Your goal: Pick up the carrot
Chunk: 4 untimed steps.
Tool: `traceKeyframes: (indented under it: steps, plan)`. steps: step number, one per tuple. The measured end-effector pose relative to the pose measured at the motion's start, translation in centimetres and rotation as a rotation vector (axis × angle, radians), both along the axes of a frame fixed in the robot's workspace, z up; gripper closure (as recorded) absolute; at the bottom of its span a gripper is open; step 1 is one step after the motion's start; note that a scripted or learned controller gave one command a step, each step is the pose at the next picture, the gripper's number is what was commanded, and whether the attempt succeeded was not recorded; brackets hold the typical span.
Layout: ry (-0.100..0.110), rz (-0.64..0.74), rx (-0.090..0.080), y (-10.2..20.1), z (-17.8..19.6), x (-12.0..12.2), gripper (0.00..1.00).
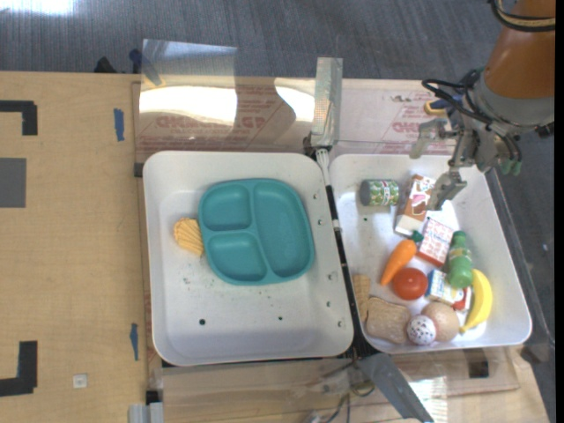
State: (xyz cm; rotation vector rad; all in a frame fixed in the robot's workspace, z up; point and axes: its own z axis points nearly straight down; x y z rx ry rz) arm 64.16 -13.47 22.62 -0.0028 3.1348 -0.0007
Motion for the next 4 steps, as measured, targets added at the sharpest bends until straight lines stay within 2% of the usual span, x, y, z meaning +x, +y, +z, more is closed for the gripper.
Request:
traceKeyframes:
  steps: [1, 2, 3, 4]
  plan:
    - [-0.002, 0.142, 0.000, 3.7, -13.7, -7.9, 0.00]
    - [-0.006, 0.145, -0.002, 3.8, -12.5, -7.8, 1.00]
    - [-0.015, 0.236, -0.006, 4.3, 6.5, -9.8, 1.00]
    - [-0.002, 0.364, -0.001, 3.8, -13.5, -10.3, 1.00]
